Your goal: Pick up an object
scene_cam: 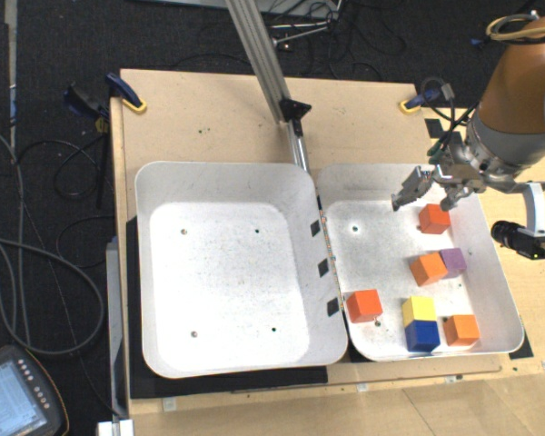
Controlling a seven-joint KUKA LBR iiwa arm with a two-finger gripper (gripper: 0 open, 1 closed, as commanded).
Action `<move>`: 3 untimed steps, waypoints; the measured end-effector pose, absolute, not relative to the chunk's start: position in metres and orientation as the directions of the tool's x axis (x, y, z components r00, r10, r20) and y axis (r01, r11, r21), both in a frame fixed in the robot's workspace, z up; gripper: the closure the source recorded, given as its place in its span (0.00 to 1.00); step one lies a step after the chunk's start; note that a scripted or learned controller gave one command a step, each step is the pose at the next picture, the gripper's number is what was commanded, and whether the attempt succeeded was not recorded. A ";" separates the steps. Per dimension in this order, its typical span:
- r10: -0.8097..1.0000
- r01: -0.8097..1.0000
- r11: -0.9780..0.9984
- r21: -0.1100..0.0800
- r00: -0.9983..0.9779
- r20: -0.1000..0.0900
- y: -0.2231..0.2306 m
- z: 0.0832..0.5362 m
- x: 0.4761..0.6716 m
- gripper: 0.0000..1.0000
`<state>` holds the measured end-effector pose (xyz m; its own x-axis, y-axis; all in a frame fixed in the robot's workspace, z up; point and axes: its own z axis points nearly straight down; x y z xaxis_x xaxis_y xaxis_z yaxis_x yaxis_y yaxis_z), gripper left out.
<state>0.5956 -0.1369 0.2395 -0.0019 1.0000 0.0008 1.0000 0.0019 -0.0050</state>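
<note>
Seven small blocks lie in the right bin [500, 284] in the camera view, while the left bin [163, 207] sits beside it with its floor bare. The gripper [429, 189] hangs over the far part of the right bin with its fingers spread wide, nothing between them, and just below it on the bin floor rests a red-orange block [434, 218], the nearest candidate to pick. Further toward the near rim are an orange block [428, 267] touching a purple block [453, 261], another orange block [364, 304] standing alone, a yellow block [419, 310] against a blue block [422, 335], and one more orange block [461, 330] just beside those. The red-orange block looks light, rigid and flat-sided, probably foam or wood, so it should bear a firm pinch; two opposite side faces, squarely across its middle, seem the best hold, since it stands apart from its neighbours.
</note>
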 end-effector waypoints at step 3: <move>1.000 1.000 0.000 -0.004 0.000 0.000 -0.138 0.135 0.603 0.00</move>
